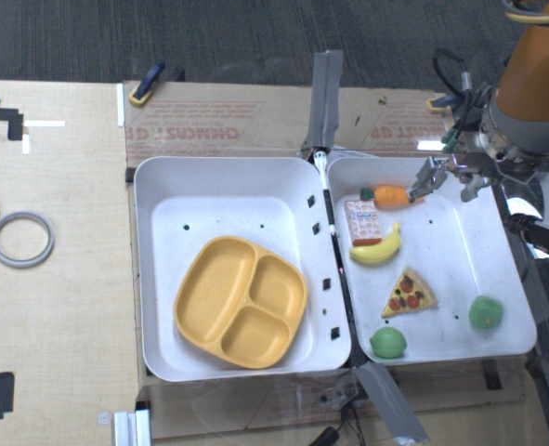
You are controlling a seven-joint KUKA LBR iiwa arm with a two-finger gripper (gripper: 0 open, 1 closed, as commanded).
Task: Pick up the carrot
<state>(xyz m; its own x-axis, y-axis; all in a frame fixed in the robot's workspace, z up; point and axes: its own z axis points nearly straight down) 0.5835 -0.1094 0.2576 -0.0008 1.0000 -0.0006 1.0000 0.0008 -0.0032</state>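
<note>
The carrot (390, 194), small and orange with a green tip, lies near the far wall of the right bin (511, 277). My gripper (446, 185) hangs just to its right, low over the bin's far edge. It is open, and nothing sits between its fingers. The left fingertip (424, 183) is right beside the carrot's thick end; I cannot tell whether they touch. Above the wrist, the arm's orange band (534, 59) is at the top right.
Also in the right bin are a pink-and-white packet (360, 219), a banana (378, 247), a pizza slice (409, 294), a green ball (386, 343) and a green apple (485, 313). A yellow divided plate (241, 302) lies in the left bin (153, 249). A tape roll (19, 239) rests on the bench.
</note>
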